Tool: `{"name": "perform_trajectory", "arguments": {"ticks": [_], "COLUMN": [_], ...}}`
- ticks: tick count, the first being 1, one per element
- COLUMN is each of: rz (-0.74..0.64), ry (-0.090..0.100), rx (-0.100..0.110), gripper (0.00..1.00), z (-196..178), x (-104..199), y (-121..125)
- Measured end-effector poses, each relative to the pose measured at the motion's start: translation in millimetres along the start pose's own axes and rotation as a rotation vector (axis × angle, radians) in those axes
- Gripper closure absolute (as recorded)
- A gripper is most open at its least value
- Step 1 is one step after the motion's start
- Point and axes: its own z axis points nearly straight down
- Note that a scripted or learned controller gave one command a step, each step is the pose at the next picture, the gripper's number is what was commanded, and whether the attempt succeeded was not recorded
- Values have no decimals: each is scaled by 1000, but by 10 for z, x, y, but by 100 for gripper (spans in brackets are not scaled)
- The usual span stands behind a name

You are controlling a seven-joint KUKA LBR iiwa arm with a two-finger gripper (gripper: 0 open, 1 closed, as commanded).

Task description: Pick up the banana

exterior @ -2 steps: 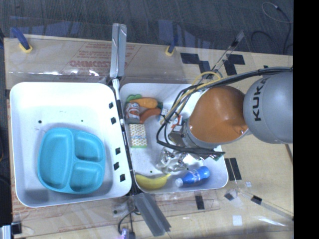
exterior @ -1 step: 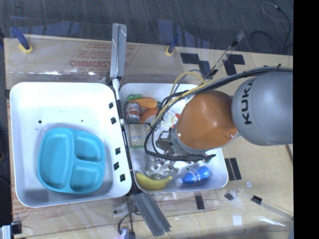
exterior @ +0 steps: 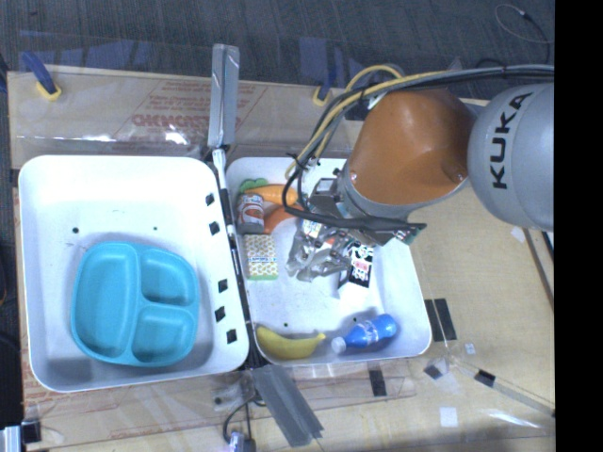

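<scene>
Partly, the arm hides the right bin; banana lies exposed.

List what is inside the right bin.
The right bin holds a banana and blue bottle at its near edge, a can and packet at left. The arm covers its far side.

glossy plastic blue tray, smooth-skinned banana, matt white bins.
</scene>
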Motion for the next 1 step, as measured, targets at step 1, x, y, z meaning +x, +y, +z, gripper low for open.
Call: {"name": "perform_trajectory", "arguments": {"ticks": [1], "rz": [-278], "ry": [-1], "rx": [-1], "gripper": [0], "z": [928], "x": [524], "y": [367]}}
